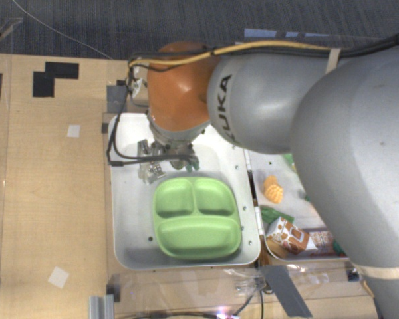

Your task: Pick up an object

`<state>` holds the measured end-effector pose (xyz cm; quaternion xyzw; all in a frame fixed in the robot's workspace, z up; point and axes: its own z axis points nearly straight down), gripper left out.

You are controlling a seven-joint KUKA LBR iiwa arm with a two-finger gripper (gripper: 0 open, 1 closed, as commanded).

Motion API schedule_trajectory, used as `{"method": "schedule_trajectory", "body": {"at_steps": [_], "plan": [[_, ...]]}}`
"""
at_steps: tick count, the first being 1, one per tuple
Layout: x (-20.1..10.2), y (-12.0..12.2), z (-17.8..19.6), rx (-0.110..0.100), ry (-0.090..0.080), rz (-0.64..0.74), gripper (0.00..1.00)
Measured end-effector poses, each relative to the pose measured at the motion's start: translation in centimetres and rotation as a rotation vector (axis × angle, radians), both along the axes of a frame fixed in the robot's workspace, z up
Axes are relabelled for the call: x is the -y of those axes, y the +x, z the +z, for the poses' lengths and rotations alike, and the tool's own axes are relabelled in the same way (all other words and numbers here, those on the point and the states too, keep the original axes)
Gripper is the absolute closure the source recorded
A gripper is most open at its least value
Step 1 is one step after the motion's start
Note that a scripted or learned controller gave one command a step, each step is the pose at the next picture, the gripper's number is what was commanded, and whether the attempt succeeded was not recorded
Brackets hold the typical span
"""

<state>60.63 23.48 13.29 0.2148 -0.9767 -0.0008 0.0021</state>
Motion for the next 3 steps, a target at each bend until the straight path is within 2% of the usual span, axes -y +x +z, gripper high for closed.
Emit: {"method": "schedule_trajectory", "body": {"at_steps": [1,2,3], "plan": [[-0.2,4.2,10.6,0.022,0.008,-0.144,1.00],[-0.3,4.3,11.7,0.027,0.012,-0.141,1.00],[0.0,6.0,-0.8,0.002,0.000,-0.058,1.00]]}}
